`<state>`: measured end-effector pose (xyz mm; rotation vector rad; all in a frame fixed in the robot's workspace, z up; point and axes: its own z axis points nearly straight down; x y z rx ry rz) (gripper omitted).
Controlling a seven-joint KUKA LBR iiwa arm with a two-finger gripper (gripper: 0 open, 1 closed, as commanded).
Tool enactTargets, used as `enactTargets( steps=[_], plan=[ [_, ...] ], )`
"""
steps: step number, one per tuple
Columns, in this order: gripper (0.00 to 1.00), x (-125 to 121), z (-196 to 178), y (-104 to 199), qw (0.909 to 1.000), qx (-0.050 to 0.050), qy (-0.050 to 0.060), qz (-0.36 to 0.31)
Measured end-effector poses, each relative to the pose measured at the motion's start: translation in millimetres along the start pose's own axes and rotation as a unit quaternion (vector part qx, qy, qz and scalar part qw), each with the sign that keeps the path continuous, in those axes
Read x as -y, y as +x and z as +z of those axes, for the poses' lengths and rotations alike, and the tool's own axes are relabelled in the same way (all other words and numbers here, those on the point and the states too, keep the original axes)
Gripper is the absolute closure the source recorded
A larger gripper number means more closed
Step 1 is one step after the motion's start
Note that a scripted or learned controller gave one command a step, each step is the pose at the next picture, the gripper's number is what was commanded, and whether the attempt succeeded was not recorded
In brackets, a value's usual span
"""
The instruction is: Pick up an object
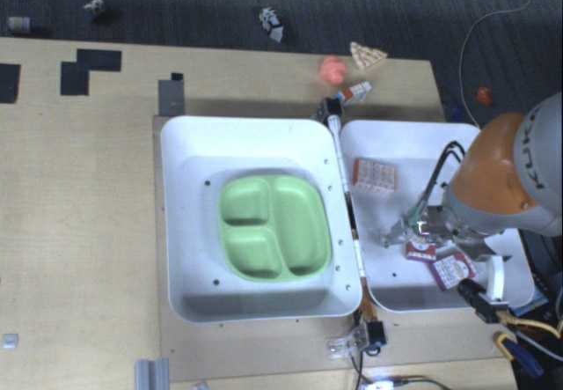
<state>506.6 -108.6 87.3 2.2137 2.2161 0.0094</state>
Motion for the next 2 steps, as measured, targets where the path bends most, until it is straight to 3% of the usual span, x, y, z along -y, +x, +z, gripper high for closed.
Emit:
enactTargets(
  steps=[1,2],
  plan=[
    [1.0,-2,-11,0,1.0,0.0,-0.003,-0.001],
    [1.0,18,-98,71,1.0,-0.001,0.004,-0.001]
  ],
)
